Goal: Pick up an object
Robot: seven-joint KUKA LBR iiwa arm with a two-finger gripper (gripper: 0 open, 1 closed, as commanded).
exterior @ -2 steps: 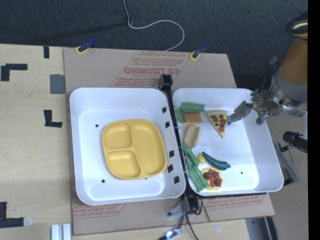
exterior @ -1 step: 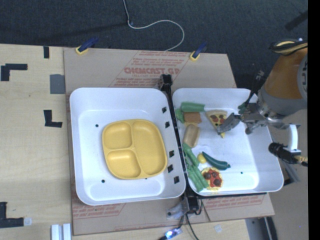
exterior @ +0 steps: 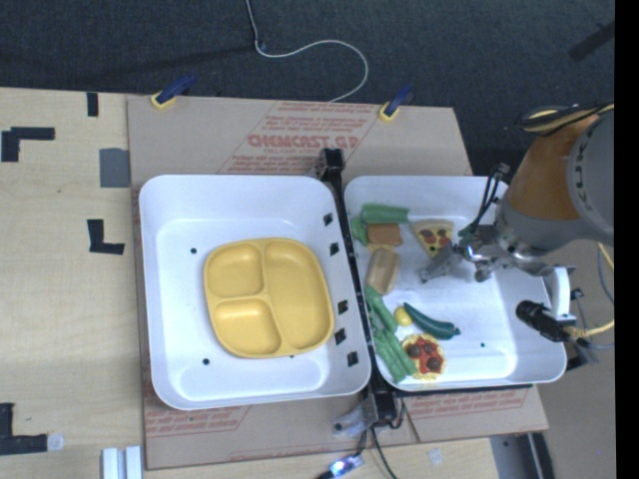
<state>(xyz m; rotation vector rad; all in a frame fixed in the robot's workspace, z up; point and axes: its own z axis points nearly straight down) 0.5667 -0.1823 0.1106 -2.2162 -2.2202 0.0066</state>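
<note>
Camera view: the tool [exterior: 439, 265] hung low over the right bin [exterior: 499, 367], reaching in from the right on the grey arm [exterior: 559, 208]; whether it was wide or narrow could not be told at this angle, and nothing was seen gripped. Just left of its tip lay a pizza slice [exterior: 433, 236], with a brown bread piece [exterior: 384, 235] and a green pod [exterior: 385, 213] beyond it near the bin's top left. A pale roll [exterior: 381, 268] sat below those. Nearer the front edge lay a dark green cucumber [exterior: 431, 322], a small lemon [exterior: 402, 316], a second pizza piece [exterior: 423, 354] and long green beans [exterior: 384, 332] along the left wall. The left bin [exterior: 170, 267] held a yellow divided plate [exterior: 268, 296]. Both bins rested on cardboard [exterior: 290, 133] atop the desk [exterior: 60, 297].
</note>
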